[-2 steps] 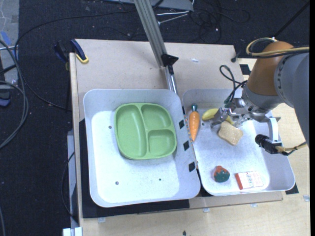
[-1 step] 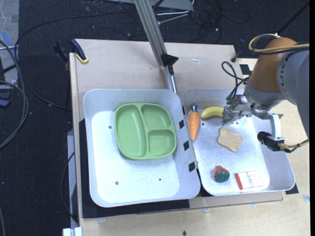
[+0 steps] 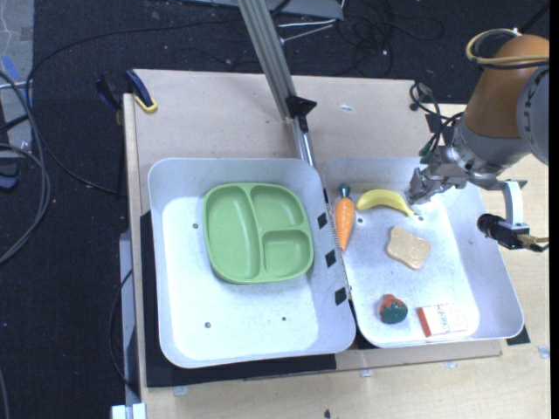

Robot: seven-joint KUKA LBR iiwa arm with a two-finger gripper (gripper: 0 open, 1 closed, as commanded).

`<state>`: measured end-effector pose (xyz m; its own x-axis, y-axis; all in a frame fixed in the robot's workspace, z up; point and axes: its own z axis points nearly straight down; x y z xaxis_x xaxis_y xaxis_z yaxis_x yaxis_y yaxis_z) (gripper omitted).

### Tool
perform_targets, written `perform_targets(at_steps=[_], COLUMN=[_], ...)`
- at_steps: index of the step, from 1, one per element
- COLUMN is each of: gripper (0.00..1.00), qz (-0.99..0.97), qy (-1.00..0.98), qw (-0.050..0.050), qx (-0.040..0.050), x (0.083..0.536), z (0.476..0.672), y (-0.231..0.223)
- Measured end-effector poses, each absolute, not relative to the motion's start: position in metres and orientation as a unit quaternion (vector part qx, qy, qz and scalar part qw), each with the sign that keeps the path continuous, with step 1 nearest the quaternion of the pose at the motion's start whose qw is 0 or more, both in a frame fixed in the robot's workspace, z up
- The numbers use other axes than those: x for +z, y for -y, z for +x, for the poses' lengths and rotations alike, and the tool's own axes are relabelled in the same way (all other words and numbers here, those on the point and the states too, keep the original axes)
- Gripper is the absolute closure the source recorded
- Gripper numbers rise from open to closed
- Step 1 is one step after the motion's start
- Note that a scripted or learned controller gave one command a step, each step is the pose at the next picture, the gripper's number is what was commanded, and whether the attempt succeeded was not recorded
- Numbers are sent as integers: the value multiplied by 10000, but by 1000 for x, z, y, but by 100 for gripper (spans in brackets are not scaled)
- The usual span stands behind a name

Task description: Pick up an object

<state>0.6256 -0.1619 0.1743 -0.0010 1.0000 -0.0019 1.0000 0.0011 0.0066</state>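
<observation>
Pincer [image 3: 419, 192], grip unclear, hovers by banana [image 3: 385, 201] near right bin's [image 3: 489, 273] far edge.

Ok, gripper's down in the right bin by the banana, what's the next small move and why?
Probably nudge the gripper slightly toward the left bin, over the banana. It sits just off the banana's right tip, beside it rather than over it, with nothing visible between its fingers, so closing here would likely miss.
</observation>
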Motion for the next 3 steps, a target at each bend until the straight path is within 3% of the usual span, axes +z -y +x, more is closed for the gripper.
perform_targets(at_steps=[2, 3], gripper=[100, 100], qz=[7057, 7051], qy=[-7085, -7091], qw=[33, -1], qx=[21, 0], x=[292, 274], z=[631, 637], y=[151, 103])
